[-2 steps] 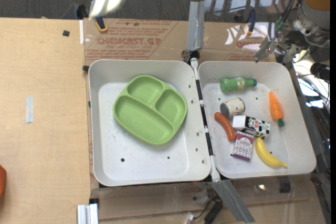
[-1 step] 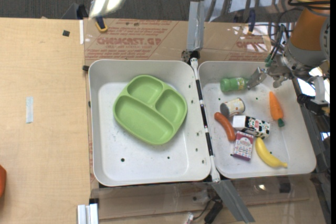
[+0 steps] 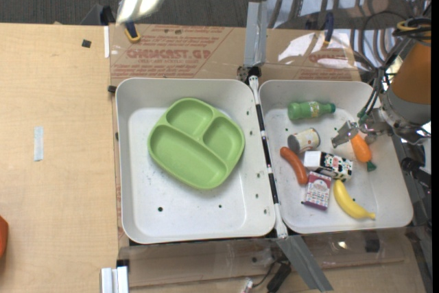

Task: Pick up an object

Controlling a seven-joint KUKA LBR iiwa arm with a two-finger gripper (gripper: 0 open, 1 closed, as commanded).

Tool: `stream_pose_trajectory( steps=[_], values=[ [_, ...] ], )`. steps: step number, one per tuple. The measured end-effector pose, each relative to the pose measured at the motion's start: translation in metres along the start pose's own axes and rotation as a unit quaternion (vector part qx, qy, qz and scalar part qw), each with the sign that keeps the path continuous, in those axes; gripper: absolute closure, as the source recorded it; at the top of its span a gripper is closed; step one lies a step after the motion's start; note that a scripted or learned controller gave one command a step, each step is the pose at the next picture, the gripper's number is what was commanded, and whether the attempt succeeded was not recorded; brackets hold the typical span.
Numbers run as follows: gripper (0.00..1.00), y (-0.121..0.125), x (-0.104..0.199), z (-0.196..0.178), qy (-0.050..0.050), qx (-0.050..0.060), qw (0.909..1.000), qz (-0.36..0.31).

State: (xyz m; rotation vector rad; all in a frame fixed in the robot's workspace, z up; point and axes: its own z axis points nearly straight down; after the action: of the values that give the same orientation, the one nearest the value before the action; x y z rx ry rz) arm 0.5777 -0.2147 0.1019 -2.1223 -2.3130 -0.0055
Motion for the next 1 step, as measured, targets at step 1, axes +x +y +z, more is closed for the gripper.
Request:
stream_pose_trajectory(
  steps=[1],
  values=[
    [1.00,0.0002,-0.0019,-0.0096,-0.002,-0.001,1.0000,0.002]
  ],
)
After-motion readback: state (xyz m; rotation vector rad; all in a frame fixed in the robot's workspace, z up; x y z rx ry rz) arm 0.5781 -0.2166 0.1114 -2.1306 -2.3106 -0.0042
